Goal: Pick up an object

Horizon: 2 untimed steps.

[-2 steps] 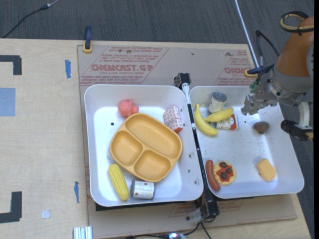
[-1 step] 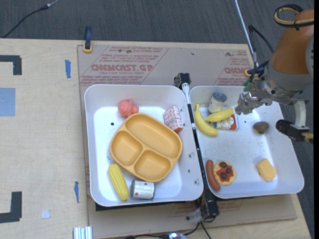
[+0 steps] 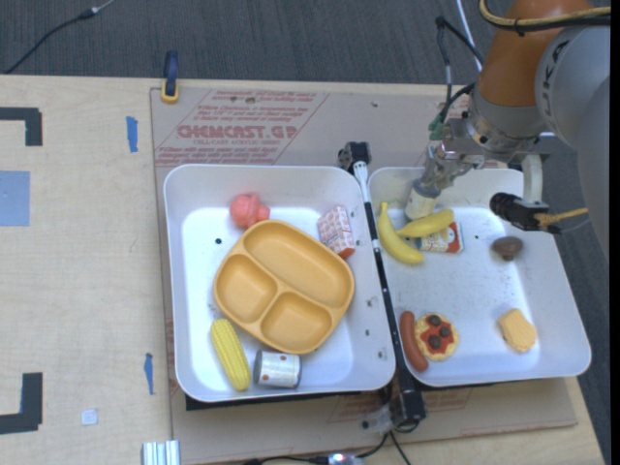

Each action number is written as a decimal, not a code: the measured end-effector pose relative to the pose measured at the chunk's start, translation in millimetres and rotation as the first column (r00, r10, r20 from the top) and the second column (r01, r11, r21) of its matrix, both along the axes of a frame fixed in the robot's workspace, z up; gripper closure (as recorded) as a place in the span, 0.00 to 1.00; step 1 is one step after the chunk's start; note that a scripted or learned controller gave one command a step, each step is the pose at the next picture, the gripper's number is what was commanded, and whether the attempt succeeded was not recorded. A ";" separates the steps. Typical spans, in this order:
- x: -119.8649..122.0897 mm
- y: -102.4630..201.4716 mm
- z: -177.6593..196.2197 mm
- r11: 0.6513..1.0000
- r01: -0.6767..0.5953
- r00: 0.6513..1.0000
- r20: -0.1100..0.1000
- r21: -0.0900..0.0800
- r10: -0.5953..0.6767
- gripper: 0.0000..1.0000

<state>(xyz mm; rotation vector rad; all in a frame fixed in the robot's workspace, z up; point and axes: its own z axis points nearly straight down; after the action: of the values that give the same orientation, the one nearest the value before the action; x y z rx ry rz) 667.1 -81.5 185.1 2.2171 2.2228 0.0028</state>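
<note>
My gripper [image 3: 424, 200] hangs low over the back left corner of the right bin [image 3: 562, 298]. Its tip is just above two yellow bananas [image 3: 405, 241], one of which lies across a small red and white packet [image 3: 444, 243]. Nothing visibly sits in its grip. In the same bin lie a brown lump [image 3: 506, 248], a yellow block [image 3: 518, 330], a pizza slice [image 3: 437, 335] and a hot dog [image 3: 411, 340].
The left bin [image 3: 184, 260] holds a yellow divided plate [image 3: 283, 287], a pink ball [image 3: 249, 209], a red and white packet [image 3: 336, 229], a corn cob [image 3: 230, 354] and a small can [image 3: 278, 368]. A black clamp [image 3: 356, 155] sits between the bins at the back.
</note>
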 end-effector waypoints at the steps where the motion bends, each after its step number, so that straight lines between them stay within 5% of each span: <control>1: -0.3 -59.3 -7.9 1.000 0.003 1.000 0.001 -0.003 -0.003 1.00; 2: -56.2 5.4 0.0 1.000 0.001 1.000 -0.004 0.002 -0.001 1.00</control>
<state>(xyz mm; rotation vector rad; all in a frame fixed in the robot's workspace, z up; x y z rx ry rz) 610.9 -76.0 185.0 2.2211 2.2240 0.0006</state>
